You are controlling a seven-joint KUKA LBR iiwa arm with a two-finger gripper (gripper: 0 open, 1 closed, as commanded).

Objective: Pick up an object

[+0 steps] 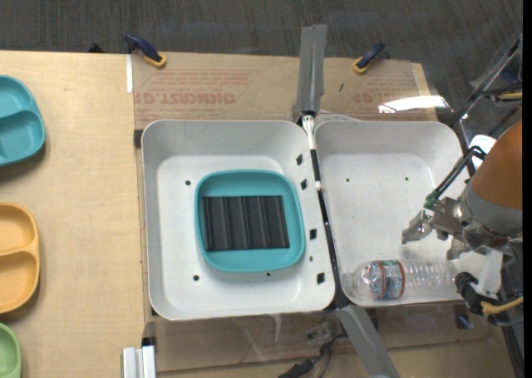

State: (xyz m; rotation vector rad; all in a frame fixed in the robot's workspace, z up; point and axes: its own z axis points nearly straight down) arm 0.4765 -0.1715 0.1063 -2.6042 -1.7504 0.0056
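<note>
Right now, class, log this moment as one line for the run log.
gripper: over right white bin | clear plastic bottle: lying at bin's near edge, not held | teal tray: left white bin

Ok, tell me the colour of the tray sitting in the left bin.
The tray is teal with a dark grey ribbed centre, seen clearly in the camera view.

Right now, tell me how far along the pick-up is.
Done: the gripper is over the right bin. In hand: nothing shows between its fingers; the plastic bottle lies on its side on the bin floor, below the gripper in the picture. Left: close on something and lift it. The teal tray sits in the left bin.
</note>
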